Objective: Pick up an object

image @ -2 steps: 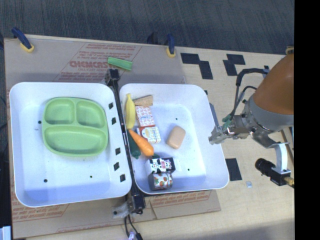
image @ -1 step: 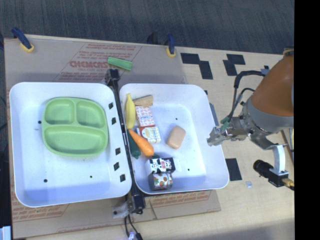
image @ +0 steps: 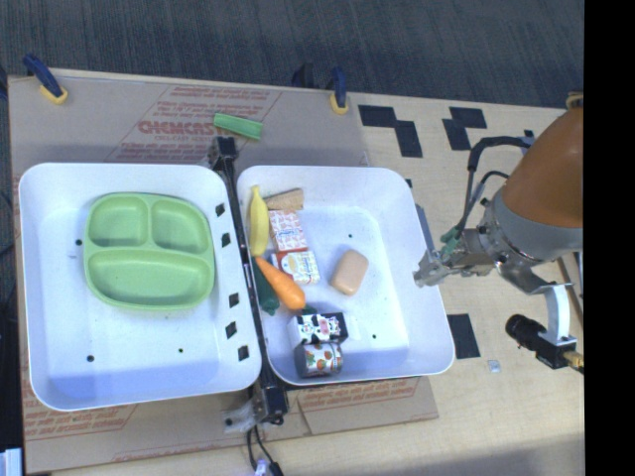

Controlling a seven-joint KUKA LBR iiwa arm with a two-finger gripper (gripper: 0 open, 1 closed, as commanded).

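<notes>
The smooth tan oval bread roll [image: 348, 272] lay alone near the middle of the right shallow white bin [image: 392, 191], apart from the clutter along that bin's left wall: a yellow banana [image: 258, 221], an orange carrot [image: 279, 283], small red-and-white cartons [image: 293, 246] and a dark printed can [image: 319, 358]. The grey two-finger gripper [image: 429, 271] hung just outside the bin's right rim, holding nothing; whether it was spread or closed I cannot tell. A sound pick would likely come straight down over the roll, since it stood clear of its neighbours. The left bin [image: 50, 355] held a green divided plate [image: 149, 250]. Red lettering on the cardboard [image: 198, 117] read something like "CHEMCAST"; the carton labels were too small to read.
</notes>
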